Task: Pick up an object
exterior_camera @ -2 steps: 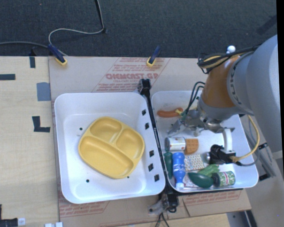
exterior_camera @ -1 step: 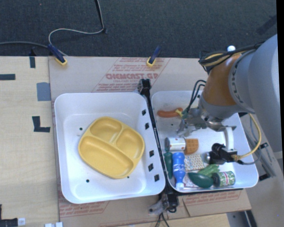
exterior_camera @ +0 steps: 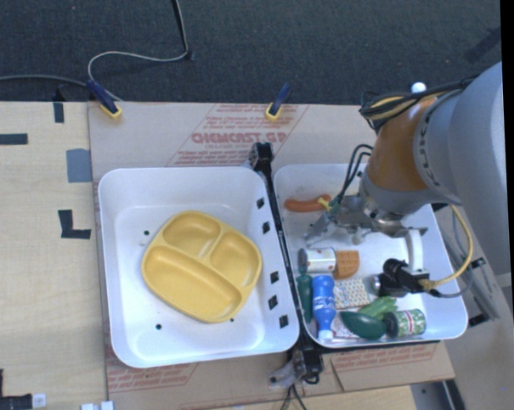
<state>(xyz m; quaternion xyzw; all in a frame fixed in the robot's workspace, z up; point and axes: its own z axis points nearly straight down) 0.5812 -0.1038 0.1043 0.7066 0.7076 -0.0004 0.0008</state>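
Down in the right bin [exterior_camera: 453,314], the pincer [exterior_camera: 319,229] hangs with fingers apart, grasping nothing, an orange hot dog [exterior_camera: 305,204] just above it and a small can [exterior_camera: 319,261] just below.

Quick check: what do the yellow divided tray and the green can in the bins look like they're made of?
Yellow divided tray: probably moulded plastic, matte, with soft rounded compartment ridges. Green cylindrical can: likely metal, judging by its pale shiny end, though too small to be sure.

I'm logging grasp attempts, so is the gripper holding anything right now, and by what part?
Cannot be told. The gripper sits low in the right bin near the orange hot dog, with no object visibly held.
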